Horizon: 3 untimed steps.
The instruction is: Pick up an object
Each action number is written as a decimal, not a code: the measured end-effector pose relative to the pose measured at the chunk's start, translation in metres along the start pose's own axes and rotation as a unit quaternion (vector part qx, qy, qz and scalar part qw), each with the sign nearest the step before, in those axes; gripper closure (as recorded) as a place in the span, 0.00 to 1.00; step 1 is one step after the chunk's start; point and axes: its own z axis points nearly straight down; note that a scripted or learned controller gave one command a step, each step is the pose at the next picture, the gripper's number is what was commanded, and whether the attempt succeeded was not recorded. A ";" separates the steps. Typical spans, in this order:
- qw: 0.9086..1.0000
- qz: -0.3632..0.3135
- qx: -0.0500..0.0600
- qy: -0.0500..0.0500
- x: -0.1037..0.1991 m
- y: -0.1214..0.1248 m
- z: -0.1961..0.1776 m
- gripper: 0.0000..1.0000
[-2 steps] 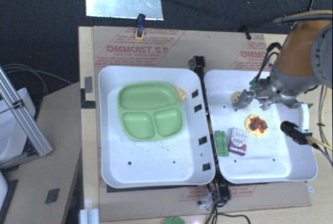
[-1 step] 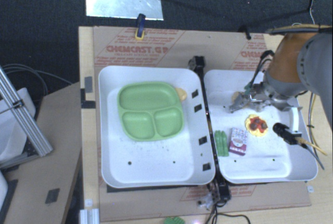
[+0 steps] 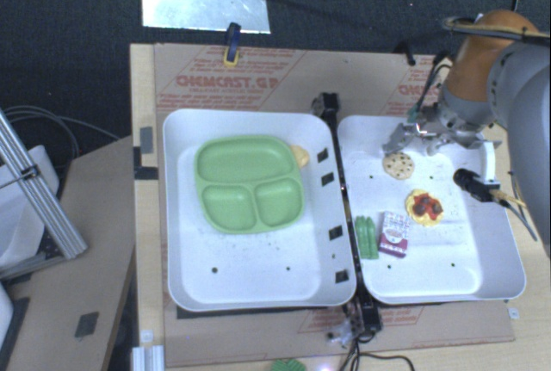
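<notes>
My gripper [image 3: 415, 139] hovers over the far part of the right bin [image 3: 495, 262], just above and behind a round tan cookie [image 3: 398, 164]. A yellow disc with red topping [image 3: 424, 206] lies near the bin's middle. Closer to the front, a green ribbed piece [image 3: 367, 237] sits beside a small white and purple packet [image 3: 395, 234]. Nothing shows in the gripper.
The left bin [image 3: 189, 275] holds a green divided plate [image 3: 250, 184] with a small yellow thing [image 3: 299, 156] at its far right corner. A black divider [image 3: 337, 188] runs between the bins. The grey arm with its orange band [image 3: 478, 68] comes in from the right.
</notes>
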 end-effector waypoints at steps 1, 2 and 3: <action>1.000 0.004 0.005 0.001 -0.037 -0.048 0.001 0.00; 1.000 0.003 0.005 0.001 -0.046 -0.083 0.001 0.00; 1.000 0.000 0.002 0.001 -0.044 -0.003 0.000 0.00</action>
